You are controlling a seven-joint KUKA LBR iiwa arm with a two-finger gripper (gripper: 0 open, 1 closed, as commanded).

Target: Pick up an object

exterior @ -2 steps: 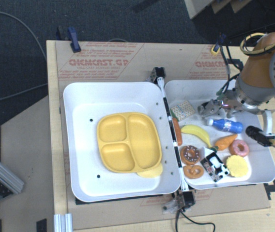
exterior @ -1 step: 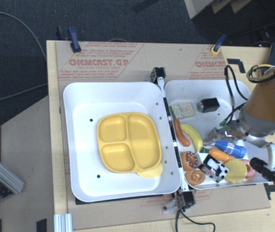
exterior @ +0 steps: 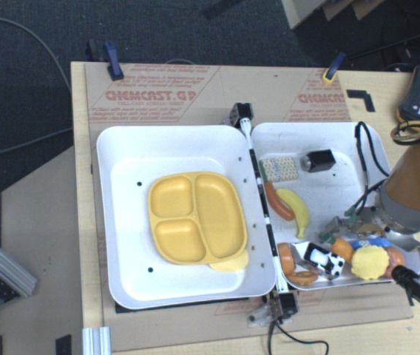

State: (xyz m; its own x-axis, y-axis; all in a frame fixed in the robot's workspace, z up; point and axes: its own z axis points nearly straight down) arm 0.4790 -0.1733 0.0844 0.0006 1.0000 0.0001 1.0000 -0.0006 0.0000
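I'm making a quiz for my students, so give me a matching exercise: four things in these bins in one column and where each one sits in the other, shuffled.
Things:
1. yellow three-compartment plastic tray
2. small black box
3. yellow toy banana
4. round yellow lemon-like toy

Places:
A. right bin, near edge, beside the arm
B. left bin, middle
C. right bin, far end
D. right bin, middle, beside an orange-red sausage-shaped toy

Pairs: 1-B, 2-C, 3-D, 4-A

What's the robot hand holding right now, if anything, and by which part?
It cannot be told. The arm reaches over the right bin above the pile of toy food, but this view does not show anything clearly gripped.
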